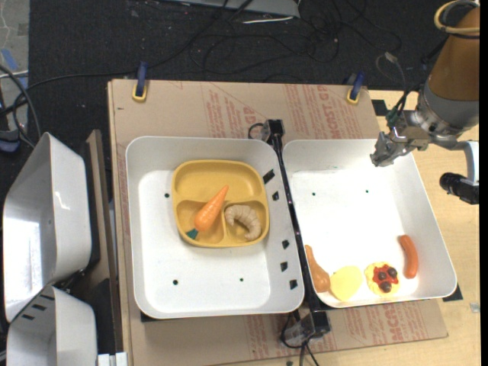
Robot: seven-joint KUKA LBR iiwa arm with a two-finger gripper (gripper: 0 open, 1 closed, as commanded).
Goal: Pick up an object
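Orange plastic sausage (pixel 409 255) lies near the right bin's (pixel 358 197) front corner, probably light, stiff and slick, best pinched across its middle; the gripper's (pixel 383 152) opening I cannot tell.

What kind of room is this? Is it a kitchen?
Probably a robot lab, not a kitchen. A robot arm reaches over two white bins on a cardboard-topped bench, and the carrot looks like toy food.

My bench top is a brown cardboard sheet (pixel 229 101) held by two yellow clamps (pixel 139 90), and behind it dark floor (pixel 91 21) carries loose black cables (pixel 191 48).
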